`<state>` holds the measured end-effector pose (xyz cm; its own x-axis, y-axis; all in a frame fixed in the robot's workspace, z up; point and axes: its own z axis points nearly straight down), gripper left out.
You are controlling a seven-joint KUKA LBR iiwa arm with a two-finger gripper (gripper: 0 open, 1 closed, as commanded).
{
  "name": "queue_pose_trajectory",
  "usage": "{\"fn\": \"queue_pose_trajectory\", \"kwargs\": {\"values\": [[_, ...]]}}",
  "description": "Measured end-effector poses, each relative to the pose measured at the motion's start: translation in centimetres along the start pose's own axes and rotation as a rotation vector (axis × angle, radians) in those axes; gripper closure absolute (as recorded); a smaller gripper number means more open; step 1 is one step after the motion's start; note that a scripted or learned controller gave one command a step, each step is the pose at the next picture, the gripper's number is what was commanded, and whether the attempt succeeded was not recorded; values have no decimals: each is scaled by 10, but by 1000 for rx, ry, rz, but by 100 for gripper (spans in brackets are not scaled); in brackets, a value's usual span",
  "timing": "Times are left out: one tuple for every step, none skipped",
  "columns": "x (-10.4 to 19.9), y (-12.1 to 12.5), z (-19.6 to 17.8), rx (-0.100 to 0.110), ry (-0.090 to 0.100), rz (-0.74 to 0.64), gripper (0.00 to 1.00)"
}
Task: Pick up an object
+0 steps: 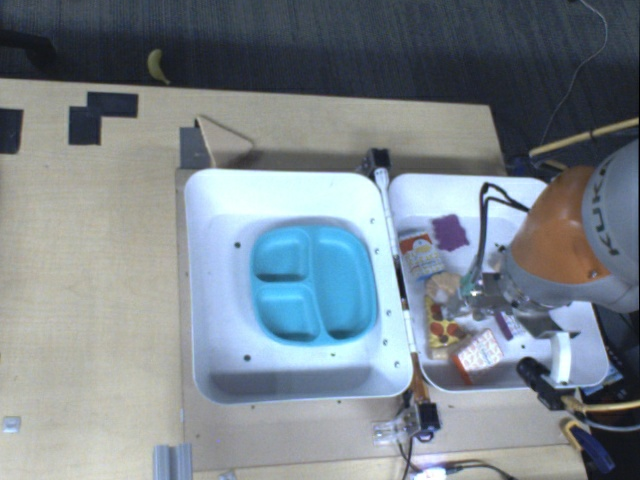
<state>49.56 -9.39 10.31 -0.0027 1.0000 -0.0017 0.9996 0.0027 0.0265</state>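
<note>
Hovering low inside the right bin (590,363), my gripper (478,303) over the clutter.
Whether my jaws are parted, I cannot tell; a red packet (478,352) lies just below them, a purple piece (451,231) above.

A single fixed camera is looking down at a slant from above the desk (90,298), far enough back to be taking in both white bins (215,268) and dark floor (300,28) beyond.

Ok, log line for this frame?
arm: over right bin | gripper: low among small packets | grasp: unconfirmed | blue tray: in left bin
</note>
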Motion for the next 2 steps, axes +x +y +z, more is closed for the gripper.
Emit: {"fn": "queue_pose_trajectory", "kwargs": {"values": [[57, 30, -81, 23, 3, -3, 100], [130, 42, -116, 24, 4, -4, 100]]}}
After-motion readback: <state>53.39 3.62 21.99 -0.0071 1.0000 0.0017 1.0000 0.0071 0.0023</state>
